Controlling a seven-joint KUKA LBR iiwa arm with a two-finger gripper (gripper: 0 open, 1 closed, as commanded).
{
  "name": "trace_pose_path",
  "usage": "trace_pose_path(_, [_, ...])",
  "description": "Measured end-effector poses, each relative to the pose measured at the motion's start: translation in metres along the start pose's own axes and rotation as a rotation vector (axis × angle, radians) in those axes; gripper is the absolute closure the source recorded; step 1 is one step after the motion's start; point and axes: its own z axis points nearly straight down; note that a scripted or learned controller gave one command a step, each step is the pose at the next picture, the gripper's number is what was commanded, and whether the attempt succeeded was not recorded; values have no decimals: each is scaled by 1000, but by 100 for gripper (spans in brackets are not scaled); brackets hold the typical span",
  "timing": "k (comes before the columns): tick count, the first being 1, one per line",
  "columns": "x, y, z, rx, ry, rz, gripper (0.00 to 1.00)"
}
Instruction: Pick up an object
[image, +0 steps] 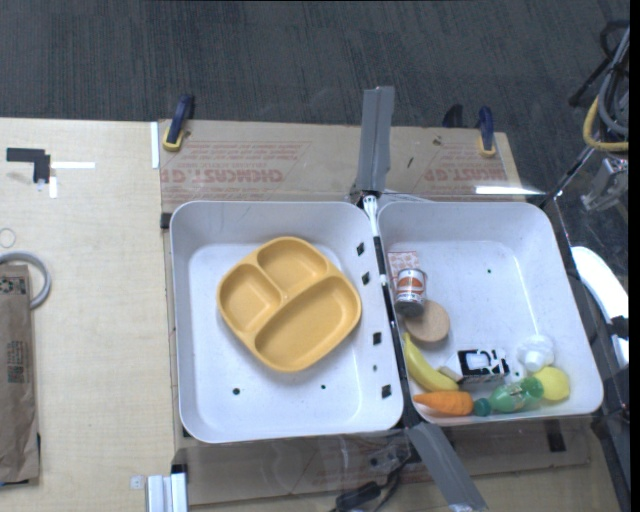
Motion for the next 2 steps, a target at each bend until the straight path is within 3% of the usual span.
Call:
trace_pose_path(1, [-41, 2, -24, -2, -1, 19, 100])
trace_pose_path(2, [-59, 15, -24, -1, -2, 15, 100])
